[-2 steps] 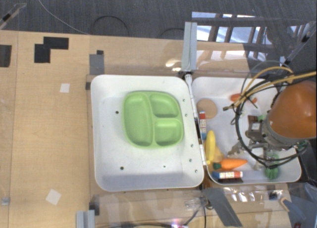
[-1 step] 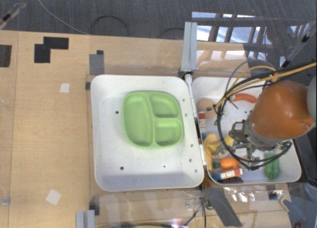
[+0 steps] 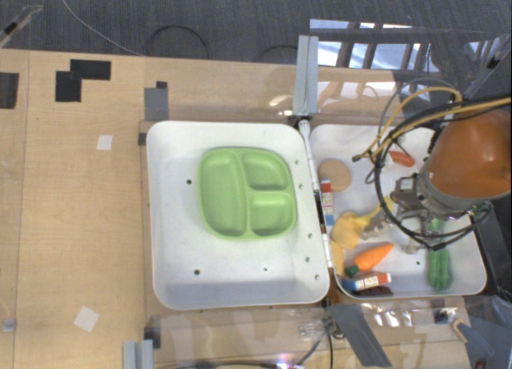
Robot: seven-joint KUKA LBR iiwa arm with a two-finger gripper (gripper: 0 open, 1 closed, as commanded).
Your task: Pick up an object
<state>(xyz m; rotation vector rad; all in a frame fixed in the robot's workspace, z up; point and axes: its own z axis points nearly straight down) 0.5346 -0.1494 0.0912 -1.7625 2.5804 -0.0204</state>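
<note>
Green tray in a white bin; right of the tray, an orange carrot, yellow toy, tan disc; bench pale wood.

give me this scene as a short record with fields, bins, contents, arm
left bin: holds a green divided tray, three compartments, open side up
right bin: holds a tan disc, a yellow toy, a carrot, a green item, a marker
divider: another marker lies along the edge between the bins
arm: reaches in from the right, over the right bin
gripper: low over the right bin, near the carrot; fingers hidden by wrist and cables
grasp: none visible
</note>
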